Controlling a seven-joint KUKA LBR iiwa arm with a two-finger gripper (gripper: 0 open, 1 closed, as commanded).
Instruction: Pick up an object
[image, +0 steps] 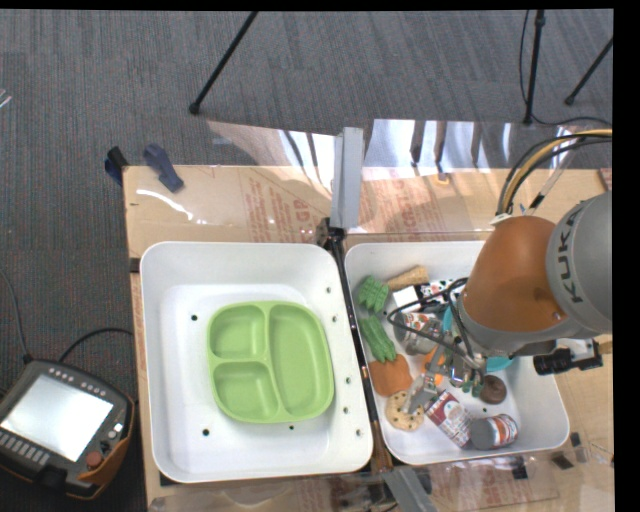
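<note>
can (478, 427) lying nearest, at 5 o'clock in right bin (545, 425), beside cracker (404, 410). gripper (450, 372) low among clutter mid-bin, grip state: cannot tell. nothing visibly lifted; pick judged not yet done. green toy (375, 318) at 10 o'clock. arm (520, 285) bent down from 3 o'clock. green tray (270, 360) in left bin (170, 270).

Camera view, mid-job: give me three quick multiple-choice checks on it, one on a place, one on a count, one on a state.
1. Where is the green tray?
A. left bin
B. right bin
C. on the floor

2. How many compartments has it?
A. two
B. three
C. five

3. How does the arm stand?
A. over the left bin
B. over the right bin
C. clear of both bins

Answers:
1 A: it lies flat in the left bin.
2 B: two small, one long.
3 B: it hangs above the clutter in the right bin.
</note>
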